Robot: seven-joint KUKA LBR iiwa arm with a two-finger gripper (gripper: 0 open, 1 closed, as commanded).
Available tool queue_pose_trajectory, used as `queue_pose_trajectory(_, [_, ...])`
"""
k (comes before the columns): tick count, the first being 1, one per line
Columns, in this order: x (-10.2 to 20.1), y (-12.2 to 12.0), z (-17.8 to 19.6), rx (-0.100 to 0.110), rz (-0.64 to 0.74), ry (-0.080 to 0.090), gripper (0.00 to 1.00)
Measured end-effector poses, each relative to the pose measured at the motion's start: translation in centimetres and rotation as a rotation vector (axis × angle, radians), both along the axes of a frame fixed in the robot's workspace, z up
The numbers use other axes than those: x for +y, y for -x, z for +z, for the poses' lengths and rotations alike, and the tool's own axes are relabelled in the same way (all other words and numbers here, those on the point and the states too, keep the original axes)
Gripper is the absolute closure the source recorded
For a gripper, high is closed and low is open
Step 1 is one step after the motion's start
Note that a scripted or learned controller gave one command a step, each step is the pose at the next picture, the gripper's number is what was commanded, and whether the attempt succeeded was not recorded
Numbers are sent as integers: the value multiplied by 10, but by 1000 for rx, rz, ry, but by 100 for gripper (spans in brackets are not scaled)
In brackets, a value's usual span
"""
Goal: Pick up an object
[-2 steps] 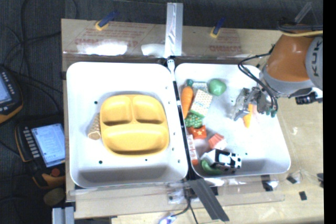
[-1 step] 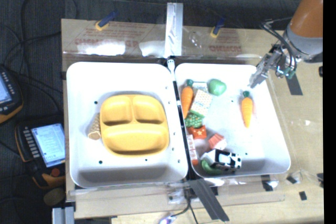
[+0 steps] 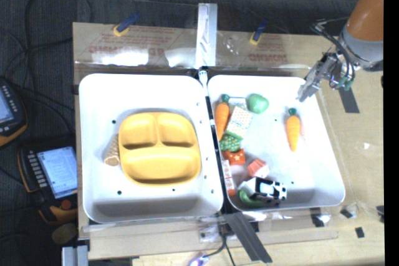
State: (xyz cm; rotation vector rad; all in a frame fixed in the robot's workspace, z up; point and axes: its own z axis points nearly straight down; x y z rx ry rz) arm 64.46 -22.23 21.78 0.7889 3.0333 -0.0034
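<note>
The right bin carries the loose toys. A smooth orange carrot with a small green top lies apart from the others near the bin's right wall, long axis running toward the near edge. Along the left wall sits a second, similar carrot, and beside it a pale printed box lying tilted. A glossy rounded green piece rests near the far edge. Below the box come a knobbly green lump, a red-orange block and a pinkish block, all small and hard to identify. In the near-left corner a black-and-white figure lies over a dark green curved piece, which it partly hides.

The gripper hangs over the bin's far-right corner, thin metal fingers pointing down and left; whether they are parted cannot be made out, and nothing is seen between them. The arm's orange band is cut off at the right edge.

The left bin holds a matte yellow divided tray, with a ribbed tan cone tucked against its left side.
</note>
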Motion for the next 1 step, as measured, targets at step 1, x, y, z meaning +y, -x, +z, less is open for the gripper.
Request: queue_pose_trajectory(1, [28,54,-122,4,63,-1,100])
